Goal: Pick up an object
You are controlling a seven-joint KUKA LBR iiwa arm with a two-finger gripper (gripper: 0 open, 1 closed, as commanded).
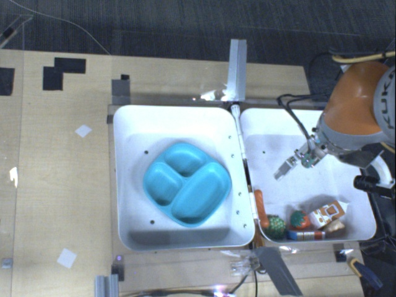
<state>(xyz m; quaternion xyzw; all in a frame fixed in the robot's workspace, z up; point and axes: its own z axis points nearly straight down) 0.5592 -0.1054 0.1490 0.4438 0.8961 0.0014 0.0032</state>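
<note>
My gripper (284,168) hangs over the middle of the right bin (272,135), pointing down and to the left, with nothing seen in it. Several small objects lie along that bin's near edge, well below the gripper. An orange carrot-like piece (258,204) lies by the left wall, next to a green bumpy piece (276,226). To their right sit a red and green ball (299,219), a small white and orange carton (328,213), and a thin red and blue stick (304,234).
The left bin (130,135) holds a blue divided plate (187,182). A metal divider post (237,67) stands behind the join of the two bins. The arm's orange band (356,101) looms over the right bin's far right corner.
</note>
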